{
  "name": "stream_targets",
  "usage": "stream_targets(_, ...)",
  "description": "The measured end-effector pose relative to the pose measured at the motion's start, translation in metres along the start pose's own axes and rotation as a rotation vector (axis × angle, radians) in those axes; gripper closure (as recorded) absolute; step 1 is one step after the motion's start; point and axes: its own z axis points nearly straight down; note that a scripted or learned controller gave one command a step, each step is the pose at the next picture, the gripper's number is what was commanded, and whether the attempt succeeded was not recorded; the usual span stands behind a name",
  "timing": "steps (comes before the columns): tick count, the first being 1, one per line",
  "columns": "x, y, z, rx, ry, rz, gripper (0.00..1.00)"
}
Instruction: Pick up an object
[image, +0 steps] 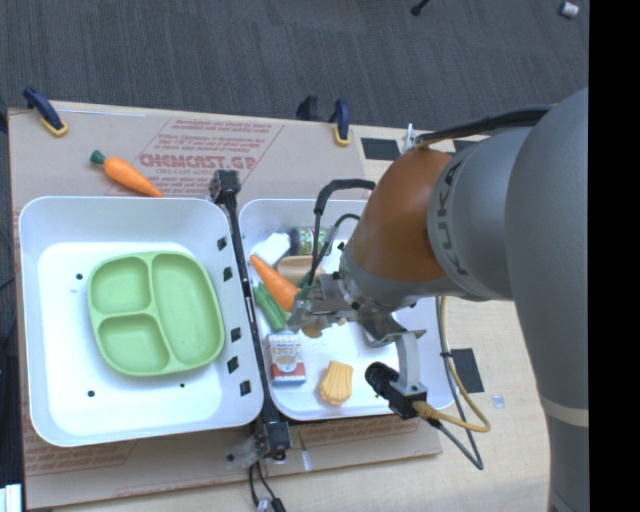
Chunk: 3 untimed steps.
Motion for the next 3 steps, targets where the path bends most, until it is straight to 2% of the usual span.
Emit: stream_targets(3, 0.000, 0.004, -0.030, -0.005, -0.001, -0.012, 1.00)
